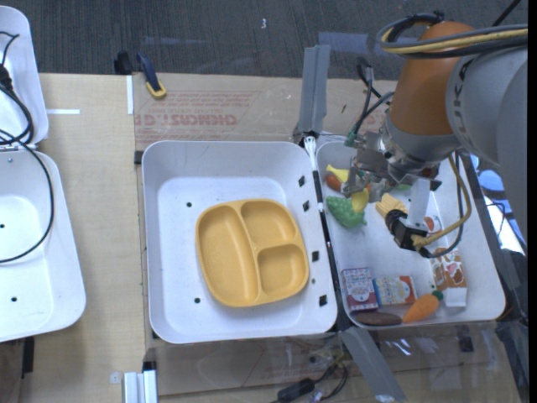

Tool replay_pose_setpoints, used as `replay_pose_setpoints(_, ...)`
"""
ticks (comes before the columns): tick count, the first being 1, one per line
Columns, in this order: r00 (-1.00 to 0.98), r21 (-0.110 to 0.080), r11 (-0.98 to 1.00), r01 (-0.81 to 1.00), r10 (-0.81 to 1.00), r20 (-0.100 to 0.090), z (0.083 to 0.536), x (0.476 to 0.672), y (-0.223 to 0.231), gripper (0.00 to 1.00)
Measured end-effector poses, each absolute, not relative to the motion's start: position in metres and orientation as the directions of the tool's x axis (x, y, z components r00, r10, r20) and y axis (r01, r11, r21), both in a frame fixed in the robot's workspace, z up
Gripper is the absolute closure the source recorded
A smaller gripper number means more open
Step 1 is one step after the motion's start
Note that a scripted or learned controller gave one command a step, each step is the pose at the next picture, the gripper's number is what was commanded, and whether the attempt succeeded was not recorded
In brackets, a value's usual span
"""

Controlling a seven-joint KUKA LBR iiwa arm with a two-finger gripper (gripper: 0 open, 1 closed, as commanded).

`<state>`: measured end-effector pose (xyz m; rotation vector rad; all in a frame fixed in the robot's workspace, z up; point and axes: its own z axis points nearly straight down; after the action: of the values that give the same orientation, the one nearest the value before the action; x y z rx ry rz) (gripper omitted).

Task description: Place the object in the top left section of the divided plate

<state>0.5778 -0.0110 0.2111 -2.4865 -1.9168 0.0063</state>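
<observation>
Along the near edge of the right bin (495,296), closest to the viewer, sits a row of small toy food items: a pink and white carton (358,289), a small printed box (393,290) beside it, a dark flat piece (377,317) in front of them, and an orange carrot (420,307) lying at a slant toward the bin's near right corner. Further right are a small white block (455,297) and an orange-patterned packet (449,269). Toward the far left of this same bin lies a cluster of items: a green leafy toy vegetable (346,211), a yellow piece (337,175) with a touch of red beside it, and another yellow piece (389,203) a little to the right. One grey robot arm (495,82) with a wide orange band reaches in from the right, and its gripper (362,181) hangs directly over this cluster, just beside the green vegetable and the yellow pieces. Whether its tool is open, closed or gripping anything cannot be told from this angle, as cables and the wrist crowd the area. Left of this, the second white bin (159,225) holds a yellow divided plate (252,252) with three sections, one long and two smaller. Both bins rest on a brown cardboard-covered bench (218,112).
</observation>
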Motion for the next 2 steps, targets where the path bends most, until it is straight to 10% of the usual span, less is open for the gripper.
replay_pose_setpoints(2,0.143,-0.005,-0.143,0.99,0.99,-0.003,0.192,0.542,0.112,1.0)
